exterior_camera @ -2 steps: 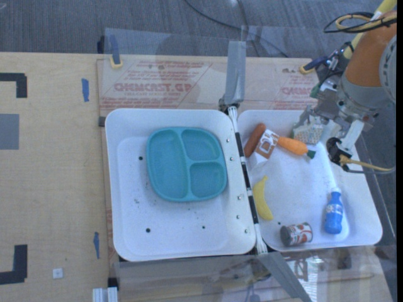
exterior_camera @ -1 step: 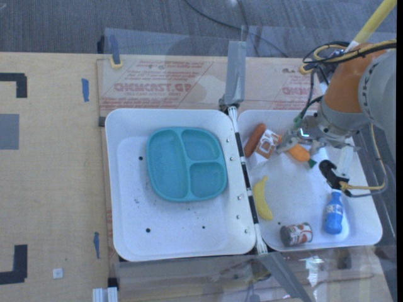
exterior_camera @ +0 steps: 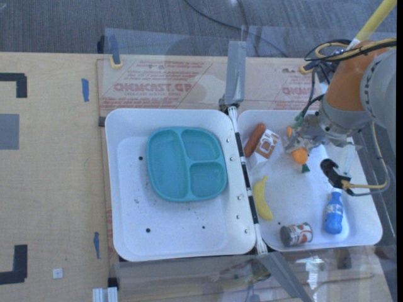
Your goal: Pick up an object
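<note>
Two shallow white bins, side by side.

Left bin (exterior_camera: pixel 119 187): one teal divided plate (exterior_camera: pixel 187 163), three compartments, lying flat.

Right bin (exterior_camera: pixel 302 197), six items:
- reddish sausage-shaped piece (exterior_camera: pixel 255 138), touching a white-and-orange carton (exterior_camera: pixel 269 145), toward the view's upper left corner of the bin
- yellow banana (exterior_camera: pixel 261 200), along the wall shared with the left bin
- can (exterior_camera: pixel 296 233), on its side near the lower edge
- blue bottle (exterior_camera: pixel 334 212), near the can, apart from it
- small orange item (exterior_camera: pixel 300 155) with a green end, in the upper middle of the bin

Gripper (exterior_camera: pixel 303 140) — low over the right bin, right at the small orange item; whether it is wide, narrow or gripping cannot be told.
</note>
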You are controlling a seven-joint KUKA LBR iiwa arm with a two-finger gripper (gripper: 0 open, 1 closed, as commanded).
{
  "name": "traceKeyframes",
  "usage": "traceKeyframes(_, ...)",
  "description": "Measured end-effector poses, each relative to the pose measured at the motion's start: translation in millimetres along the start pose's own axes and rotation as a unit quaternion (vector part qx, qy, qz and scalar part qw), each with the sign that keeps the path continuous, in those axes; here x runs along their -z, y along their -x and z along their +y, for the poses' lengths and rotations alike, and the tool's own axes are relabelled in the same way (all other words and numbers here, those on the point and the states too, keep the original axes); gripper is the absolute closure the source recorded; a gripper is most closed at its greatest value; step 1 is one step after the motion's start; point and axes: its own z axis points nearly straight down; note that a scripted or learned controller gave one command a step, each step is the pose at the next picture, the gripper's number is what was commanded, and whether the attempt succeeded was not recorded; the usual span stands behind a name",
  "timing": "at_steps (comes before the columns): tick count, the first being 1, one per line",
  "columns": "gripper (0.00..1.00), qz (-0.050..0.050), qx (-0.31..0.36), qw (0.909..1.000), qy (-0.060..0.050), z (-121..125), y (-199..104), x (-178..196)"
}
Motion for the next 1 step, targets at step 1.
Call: traceKeyframes(1,1.0,-0.001,0.0,1.0,-0.002,19.4,-21.1,104.1)
